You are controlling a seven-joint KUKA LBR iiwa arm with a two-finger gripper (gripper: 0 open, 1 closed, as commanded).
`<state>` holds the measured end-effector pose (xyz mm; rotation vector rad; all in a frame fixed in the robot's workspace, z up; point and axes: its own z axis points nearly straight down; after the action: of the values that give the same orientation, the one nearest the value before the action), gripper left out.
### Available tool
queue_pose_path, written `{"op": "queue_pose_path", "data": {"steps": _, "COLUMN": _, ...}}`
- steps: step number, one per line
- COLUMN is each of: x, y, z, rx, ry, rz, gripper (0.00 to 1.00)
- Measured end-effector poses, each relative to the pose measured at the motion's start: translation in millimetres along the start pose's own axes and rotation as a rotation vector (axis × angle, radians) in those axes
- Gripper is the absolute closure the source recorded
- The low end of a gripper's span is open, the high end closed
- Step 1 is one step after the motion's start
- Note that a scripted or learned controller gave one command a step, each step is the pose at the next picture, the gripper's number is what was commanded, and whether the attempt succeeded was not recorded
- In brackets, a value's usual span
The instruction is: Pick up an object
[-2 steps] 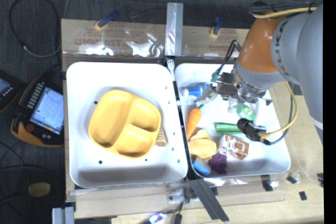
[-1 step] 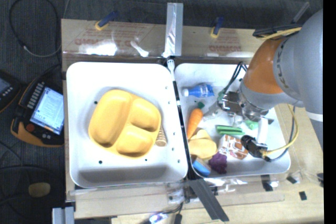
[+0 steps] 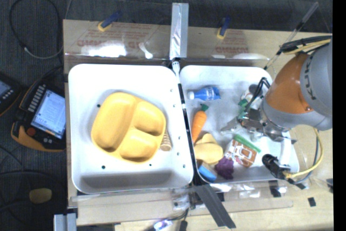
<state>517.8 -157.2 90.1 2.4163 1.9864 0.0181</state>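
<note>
My gripper (image 3: 244, 115) hangs low over the right side of the right bin (image 3: 227, 76), just above a brown snack packet with a green top (image 3: 244, 152). Nothing can be seen held in it. Left of it lie an orange carrot (image 3: 199, 122) and a blue and white bottle (image 3: 204, 94). Toward the bin's front are a pale yellow lump (image 3: 208, 150), a purple grape bunch (image 3: 225, 168) and a small blue thing (image 3: 206, 172). The arm's orange band (image 3: 286, 96) covers the bin's right edge.
The left bin (image 3: 86, 170) holds a large yellow moulded shape (image 3: 128, 126) with a small tan cone (image 3: 165, 143) at its right. A raised divider (image 3: 184, 127) separates the bins. A handheld pendant (image 3: 40, 116) lies on the floor at the left.
</note>
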Motion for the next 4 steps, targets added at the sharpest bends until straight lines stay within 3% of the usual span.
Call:
{"op": "queue_pose_path", "data": {"steps": 1, "x": 3.0, "y": -25.5, "z": -1.1, "rx": -0.008, "ry": -0.004, "rz": -0.179, "gripper": 0.00}}
{"op": "queue_pose_path", "data": {"steps": 2, "x": 5.5, "y": -24.2, "z": -7.2, "rx": -0.002, "ry": 0.003, "rz": -0.182, "gripper": 1.00}}
{"op": "queue_pose_path", "data": {"steps": 3, "x": 43.5, "y": 8.6, "z": -91.9, "rx": 0.025, "ry": -0.003, "rz": -0.052, "gripper": 1.00}}
{"op": "queue_pose_path", "data": {"steps": 4, "x": 80.8, "y": 65.9, "z": -88.4, "rx": 0.025, "ry": -0.004, "rz": -0.221, "gripper": 1.00}}
